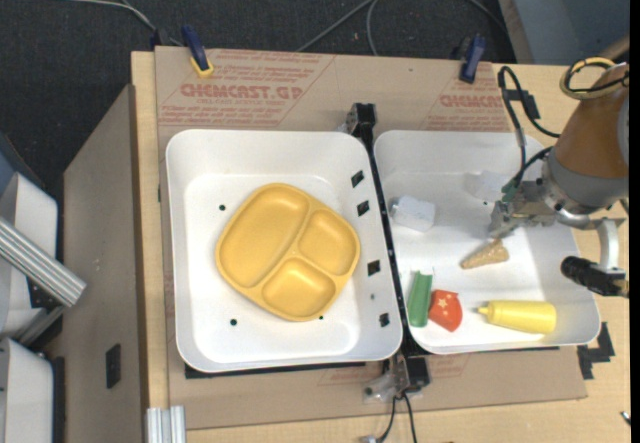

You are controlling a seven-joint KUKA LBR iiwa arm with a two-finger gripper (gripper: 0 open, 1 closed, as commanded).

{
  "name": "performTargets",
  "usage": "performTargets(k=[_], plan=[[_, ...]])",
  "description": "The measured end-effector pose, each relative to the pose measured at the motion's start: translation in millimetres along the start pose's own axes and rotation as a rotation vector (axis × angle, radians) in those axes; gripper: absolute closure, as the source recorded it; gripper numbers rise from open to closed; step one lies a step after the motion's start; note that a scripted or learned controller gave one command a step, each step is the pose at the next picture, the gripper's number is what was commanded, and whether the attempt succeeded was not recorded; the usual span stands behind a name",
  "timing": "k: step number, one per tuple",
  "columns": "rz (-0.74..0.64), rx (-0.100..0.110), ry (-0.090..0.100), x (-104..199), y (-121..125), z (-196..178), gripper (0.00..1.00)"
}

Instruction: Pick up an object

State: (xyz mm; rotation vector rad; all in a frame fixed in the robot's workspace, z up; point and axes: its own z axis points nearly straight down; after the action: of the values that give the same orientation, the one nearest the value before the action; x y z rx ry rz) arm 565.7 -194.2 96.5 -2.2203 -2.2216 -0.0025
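Note:
The right bin [455,143] holds a tan wedge-shaped piece [486,254], a white block [413,213], a green stick [419,298], a red pepper-like toy [446,310] and a yellow bottle [520,315]. My gripper [505,218] hangs low over the right bin's right side, just above and right of the tan wedge, with its tips close to the wedge's upper corner. Nothing shows between its fingers.
A yellow three-compartment plate [287,250] lies in the left bin [190,231]. A black divider with clips [372,221] runs between the bins. Cables [515,106] trail along the arm at the right. Blue clamps [197,53] hold the cardboard at the back.

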Motion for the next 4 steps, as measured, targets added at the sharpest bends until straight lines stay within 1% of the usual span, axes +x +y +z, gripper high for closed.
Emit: performTargets(k=[1, 2, 3, 4], plan=[[-0.002, -0.005, -0.003, 10.0, 1.4, -57.7, 1.0], [-0.002, -0.005, -0.003, 18.5, 9.1, -113.8, 1.0], [-0.001, -0.003, -0.002, 18.8, 10.0, -151.2, 1.0], [-0.004, 0.001, 0.0, 66.9, 14.2, -156.6, 1.0]])
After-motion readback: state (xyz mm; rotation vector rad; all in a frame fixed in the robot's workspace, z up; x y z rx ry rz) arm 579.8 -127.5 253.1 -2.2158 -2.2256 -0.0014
